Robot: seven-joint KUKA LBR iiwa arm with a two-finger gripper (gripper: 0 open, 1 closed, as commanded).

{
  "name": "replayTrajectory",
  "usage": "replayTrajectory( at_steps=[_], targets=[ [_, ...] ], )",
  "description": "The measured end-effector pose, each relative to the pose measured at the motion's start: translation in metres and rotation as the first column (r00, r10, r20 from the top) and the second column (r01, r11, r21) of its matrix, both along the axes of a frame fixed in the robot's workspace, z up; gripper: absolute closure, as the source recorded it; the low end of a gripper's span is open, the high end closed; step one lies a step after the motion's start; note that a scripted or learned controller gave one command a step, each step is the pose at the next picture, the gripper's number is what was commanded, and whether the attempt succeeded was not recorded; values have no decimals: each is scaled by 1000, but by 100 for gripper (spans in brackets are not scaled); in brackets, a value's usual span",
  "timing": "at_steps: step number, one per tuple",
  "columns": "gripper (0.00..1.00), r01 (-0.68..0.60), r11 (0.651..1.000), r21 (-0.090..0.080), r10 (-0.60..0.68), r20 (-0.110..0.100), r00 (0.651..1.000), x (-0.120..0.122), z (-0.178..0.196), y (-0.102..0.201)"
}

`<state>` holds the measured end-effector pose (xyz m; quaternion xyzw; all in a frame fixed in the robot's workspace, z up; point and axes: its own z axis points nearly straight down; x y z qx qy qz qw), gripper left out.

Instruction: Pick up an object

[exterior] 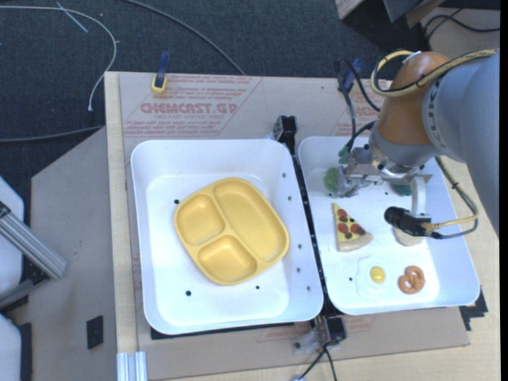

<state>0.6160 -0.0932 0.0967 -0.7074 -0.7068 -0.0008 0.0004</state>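
My gripper (350,184) is low over the far left part of the right bin (452,292). A small green object (331,180) lies just to the left of the gripper, close against it; I cannot tell if they touch. A toy pizza slice (348,228) lies a little nearer the front. A fried egg (373,276) and a brown pretzel (411,279) rest near the bin's front edge. A bit of a teal object (402,187) peeks out from under the wrist.
The left bin (159,292) holds a yellow divided plate (230,229) in its middle. A black clamp (285,127) sits at the far end of the wall between the bins. A blue and yellow clip (162,76) is at the bench's far left edge.
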Motion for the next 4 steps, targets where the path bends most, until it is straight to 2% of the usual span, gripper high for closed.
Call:
replayTrajectory(
  at_steps=[2,3,4],
  targets=[
    [100,-3,1000,-1,3,5,1000,-8,95,10],
    [100,-2,1000,-2,2,3,1000,-7,115,11],
    [100,-7,1000,0,7,1,1000,12,112,62]
  ],
)
